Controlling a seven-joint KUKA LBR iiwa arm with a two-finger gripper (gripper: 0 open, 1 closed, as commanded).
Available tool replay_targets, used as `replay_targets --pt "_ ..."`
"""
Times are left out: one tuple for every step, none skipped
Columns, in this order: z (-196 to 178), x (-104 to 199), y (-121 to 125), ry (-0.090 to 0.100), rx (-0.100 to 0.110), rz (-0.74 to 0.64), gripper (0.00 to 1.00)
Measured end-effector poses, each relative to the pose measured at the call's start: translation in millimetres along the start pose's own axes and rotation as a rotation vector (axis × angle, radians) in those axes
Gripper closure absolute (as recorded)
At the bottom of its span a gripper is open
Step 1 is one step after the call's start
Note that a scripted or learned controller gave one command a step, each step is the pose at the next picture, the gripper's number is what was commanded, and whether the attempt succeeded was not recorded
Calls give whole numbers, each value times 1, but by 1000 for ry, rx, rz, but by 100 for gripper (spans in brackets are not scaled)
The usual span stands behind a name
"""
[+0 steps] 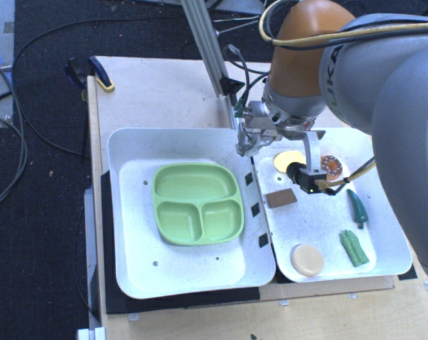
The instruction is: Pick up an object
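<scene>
Side-by-side white bins: the gripper [251, 142] hovers over the far-left corner of the right bin [314, 222], open or closed I cannot tell. Probably the approach step; next, lower onto the brown block [281, 198].

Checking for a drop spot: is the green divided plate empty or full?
Empty: the green divided plate shows three bare compartments, with nothing lying in them.

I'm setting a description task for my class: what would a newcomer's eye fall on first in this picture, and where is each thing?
The big grey arm with its orange band looms at the upper right, its gripper hanging over the seam between the bins. Next comes the green divided plate in the middle of the left bin. The right bin holds small scattered things, such as a brown block and a cream disc.
</scene>
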State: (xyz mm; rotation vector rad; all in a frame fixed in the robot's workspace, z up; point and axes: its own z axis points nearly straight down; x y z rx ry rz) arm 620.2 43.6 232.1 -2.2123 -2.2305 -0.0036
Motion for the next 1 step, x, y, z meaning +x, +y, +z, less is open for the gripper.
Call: replay_targets --pt "5 51 -16 0 4 0 100"
